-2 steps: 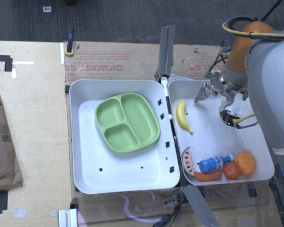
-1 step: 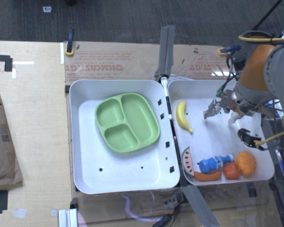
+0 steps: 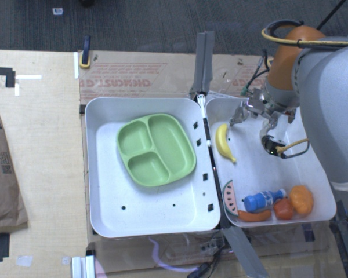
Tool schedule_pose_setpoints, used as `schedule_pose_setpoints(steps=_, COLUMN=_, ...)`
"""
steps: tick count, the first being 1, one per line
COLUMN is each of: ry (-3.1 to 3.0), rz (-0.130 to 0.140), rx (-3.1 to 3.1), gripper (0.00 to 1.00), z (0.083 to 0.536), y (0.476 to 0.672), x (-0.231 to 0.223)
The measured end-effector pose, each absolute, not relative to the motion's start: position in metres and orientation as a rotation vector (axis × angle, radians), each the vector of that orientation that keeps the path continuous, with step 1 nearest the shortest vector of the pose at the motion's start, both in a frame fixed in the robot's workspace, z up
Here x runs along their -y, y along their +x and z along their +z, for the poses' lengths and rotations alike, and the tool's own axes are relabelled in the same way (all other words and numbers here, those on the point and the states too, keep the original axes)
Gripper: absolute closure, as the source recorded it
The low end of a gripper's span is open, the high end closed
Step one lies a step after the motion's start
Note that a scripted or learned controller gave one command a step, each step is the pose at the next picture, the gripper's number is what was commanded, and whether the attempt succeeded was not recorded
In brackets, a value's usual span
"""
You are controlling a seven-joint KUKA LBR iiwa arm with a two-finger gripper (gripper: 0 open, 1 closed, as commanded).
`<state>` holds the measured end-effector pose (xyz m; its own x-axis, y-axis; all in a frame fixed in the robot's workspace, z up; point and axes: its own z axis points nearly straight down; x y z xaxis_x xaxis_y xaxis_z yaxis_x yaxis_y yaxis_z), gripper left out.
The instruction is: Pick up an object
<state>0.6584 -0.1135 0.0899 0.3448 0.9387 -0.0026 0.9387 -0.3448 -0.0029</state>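
Gripper [image 3: 256, 119] hovers just right of banana [image 3: 223, 143]

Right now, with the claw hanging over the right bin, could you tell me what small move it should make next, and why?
Probably a short shift toward the left wall and down over the banana. The claw hangs above the right bin, holding nothing, and the banana lies alone just to its left, while the blue bottle, tomato and orange fruit crowd the near end.
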Motion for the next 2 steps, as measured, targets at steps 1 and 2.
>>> schedule_pose_setpoints(steps=1, ry=-2.478, rz=0.007, rx=1.925, gripper=0.0, z=0.089, y=0.606, x=0.102)
schedule_pose_setpoints(steps=2, ry=-2.746, rz=0.006, rx=1.524, gripper=0.0, z=0.09, y=0.658, x=0.095)
